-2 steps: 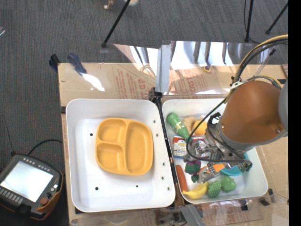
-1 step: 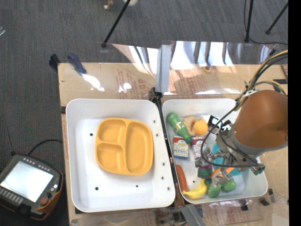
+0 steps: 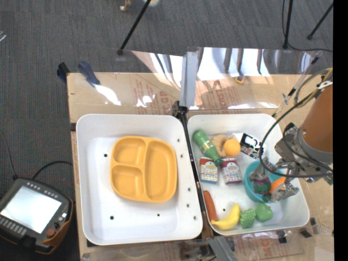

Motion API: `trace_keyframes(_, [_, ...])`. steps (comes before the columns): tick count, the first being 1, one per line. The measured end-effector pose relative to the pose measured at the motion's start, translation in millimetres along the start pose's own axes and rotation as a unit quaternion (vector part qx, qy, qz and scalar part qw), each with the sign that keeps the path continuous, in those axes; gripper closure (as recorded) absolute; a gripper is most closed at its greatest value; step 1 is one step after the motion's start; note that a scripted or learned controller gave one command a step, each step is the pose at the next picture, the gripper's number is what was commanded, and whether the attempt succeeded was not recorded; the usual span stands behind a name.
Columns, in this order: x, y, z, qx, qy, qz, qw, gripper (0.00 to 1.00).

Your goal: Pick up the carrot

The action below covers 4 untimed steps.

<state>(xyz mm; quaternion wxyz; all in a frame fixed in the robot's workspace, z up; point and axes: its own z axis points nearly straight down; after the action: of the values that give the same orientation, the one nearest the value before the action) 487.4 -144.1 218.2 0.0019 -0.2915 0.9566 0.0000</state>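
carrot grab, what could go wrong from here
The gripper hangs over the teal bowl, tight against the purple grapes and an orange piece, probably the carrot; it could snag the grapes or tip the bowl. A longer orange-red item lies by the right bin's left wall beside the banana, easily mistaken for the target.

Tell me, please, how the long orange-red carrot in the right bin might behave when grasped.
The long orange-red carrot looks like smooth moulded plastic: probably stiff, light, somewhat slippery. Its rounded shape may roll if nudged. It lies beside the white bin's left wall, likely crowding a grasp.
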Motion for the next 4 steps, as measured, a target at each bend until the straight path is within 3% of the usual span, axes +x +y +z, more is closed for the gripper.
trace_keyframes(1, [-17.8, 3.8, 22.8, -0.003, 0.002, -0.092, 0.9958, 1.0])
trace_keyframes(2, [12.7, -17.8, 42.6, -0.004, 0.002, -0.215, 0.9766, 1.0])
trace_keyframes(3, [32.1, -29.1, 3.7, -0.002, 0.0, -0.242, 0.9702, 1.0])
trace_keyframes(4, [-9.0, 15.2, -70.3, 0.001, -0.002, -0.268, 0.9633, 1.0])
